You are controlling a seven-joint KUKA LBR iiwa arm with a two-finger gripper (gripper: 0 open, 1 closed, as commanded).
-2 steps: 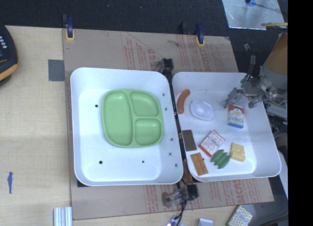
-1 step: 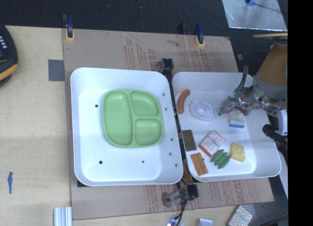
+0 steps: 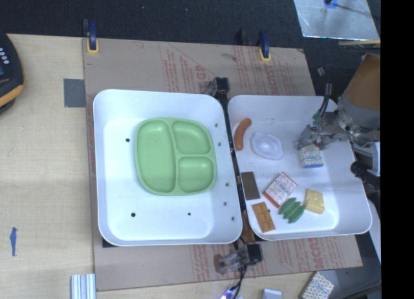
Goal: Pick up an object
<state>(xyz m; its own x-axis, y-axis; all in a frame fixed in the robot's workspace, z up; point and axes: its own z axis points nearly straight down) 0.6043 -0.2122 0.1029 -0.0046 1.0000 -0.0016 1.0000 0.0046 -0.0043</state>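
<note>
Gripper (image 3: 315, 137) low in right bin (image 3: 336, 226), directly over small blue-and-white carton (image 3: 311, 157) lying just below it toward bin's near edge, long axis roughly upright in view; spread of gripper cannot be told; carton not seen held.

Grey arm (image 3: 352, 123), orange band, metal claw (image 3: 312, 137)

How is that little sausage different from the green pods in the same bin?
The sausage is orange-brown, one curved piece, lying alone near the right bin's left wall. The green pods are a small cluster, shorter, wedged between a red-and-white packet and a yellow block. Both lie flat, untouched by the gripper.
</note>
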